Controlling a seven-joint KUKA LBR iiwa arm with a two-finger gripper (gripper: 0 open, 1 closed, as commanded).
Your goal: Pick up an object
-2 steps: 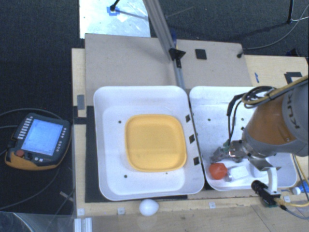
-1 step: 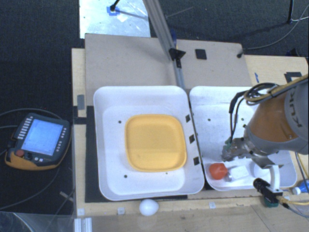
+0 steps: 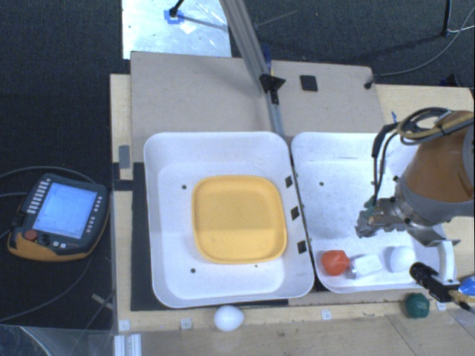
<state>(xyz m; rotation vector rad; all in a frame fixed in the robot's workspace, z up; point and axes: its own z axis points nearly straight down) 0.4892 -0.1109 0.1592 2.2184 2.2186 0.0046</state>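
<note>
Hovering in the right bin (image 3: 326, 162), the gripper (image 3: 369, 223), its state unclear, sits above a red ball (image 3: 334, 262) and white ball (image 3: 399, 257)

Light falls evenly and bright from above — the two white bins (image 3: 223, 154) are nearly washed out, their edges glowing. A pale, glaring patch of floor (image 3: 159, 13) sits at upper left. Shadows are soft and short. The whole frame is slightly soft and grainy — small objects at lower right blur.
</note>
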